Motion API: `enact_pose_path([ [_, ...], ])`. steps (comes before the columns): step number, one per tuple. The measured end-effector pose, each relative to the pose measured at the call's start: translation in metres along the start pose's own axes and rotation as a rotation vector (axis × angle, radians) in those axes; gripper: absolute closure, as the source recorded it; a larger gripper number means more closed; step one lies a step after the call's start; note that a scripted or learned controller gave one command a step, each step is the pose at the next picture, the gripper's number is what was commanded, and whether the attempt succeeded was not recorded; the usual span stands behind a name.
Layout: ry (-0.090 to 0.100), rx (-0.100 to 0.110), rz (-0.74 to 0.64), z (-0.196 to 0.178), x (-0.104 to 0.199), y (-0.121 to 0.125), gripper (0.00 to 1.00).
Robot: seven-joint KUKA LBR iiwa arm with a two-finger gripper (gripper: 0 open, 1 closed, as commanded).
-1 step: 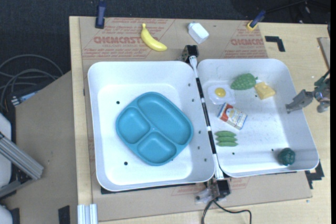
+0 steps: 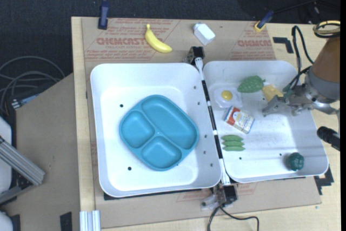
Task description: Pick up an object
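Over the right-hand shallow white bin (image 2: pixel 308 132), the grey two-finger gripper (image 2: pixel 277 104) hangs low by the small yellow block (image 2: pixel 270 92); nothing sits between its tips, and its state cannot be told; a sound pick, in my judgement, needs a straight descent centred on one item; the leafy green plastic piece (image 2: pixel 251 84) lies just beside; the far wall is near; open floor lies toward the dark green ball (image 2: pixel 294 161).
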State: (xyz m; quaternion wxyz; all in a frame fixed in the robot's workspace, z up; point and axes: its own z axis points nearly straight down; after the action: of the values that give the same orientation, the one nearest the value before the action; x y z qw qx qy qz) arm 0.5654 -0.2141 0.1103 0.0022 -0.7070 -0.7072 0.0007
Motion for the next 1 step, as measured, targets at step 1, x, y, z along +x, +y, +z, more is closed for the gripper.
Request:
enact_pose_path([
  [1, -0.001, -0.007, -0.001, 0.0251, 0.0681, 0.0514, 0.0],
])
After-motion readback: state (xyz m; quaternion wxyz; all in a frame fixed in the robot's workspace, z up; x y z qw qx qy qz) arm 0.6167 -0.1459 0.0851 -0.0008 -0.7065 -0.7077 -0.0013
